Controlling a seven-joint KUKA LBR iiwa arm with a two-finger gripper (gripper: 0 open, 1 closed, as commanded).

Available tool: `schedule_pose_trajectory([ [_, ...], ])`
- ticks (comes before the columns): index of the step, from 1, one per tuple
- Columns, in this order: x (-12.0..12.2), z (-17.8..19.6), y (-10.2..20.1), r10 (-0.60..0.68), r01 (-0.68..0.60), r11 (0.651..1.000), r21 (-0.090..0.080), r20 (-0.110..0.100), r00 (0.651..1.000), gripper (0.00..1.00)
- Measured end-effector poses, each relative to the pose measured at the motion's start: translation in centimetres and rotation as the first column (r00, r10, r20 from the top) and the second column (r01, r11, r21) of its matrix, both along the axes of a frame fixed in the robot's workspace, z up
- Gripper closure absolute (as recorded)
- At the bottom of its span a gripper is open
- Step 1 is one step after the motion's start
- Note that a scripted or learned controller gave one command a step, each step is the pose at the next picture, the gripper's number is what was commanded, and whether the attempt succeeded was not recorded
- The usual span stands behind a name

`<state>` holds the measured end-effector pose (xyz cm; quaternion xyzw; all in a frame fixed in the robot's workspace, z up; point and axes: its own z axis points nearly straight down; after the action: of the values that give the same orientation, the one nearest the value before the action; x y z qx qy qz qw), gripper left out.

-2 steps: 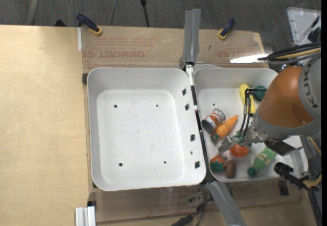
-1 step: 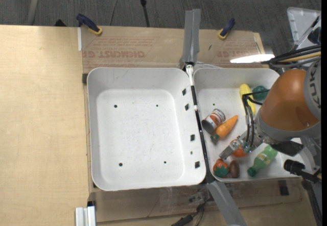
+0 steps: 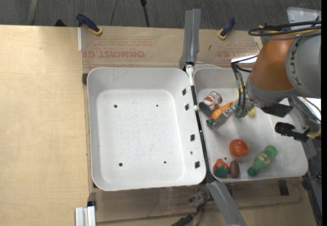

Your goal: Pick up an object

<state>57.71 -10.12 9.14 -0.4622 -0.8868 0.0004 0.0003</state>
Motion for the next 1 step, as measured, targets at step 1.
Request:
schedule_pose_trajectory([
  [1,-9.98,-0.02,-2.09,0.201,-0.201,0.98,0.0,0.0,0.98,0.0],
])
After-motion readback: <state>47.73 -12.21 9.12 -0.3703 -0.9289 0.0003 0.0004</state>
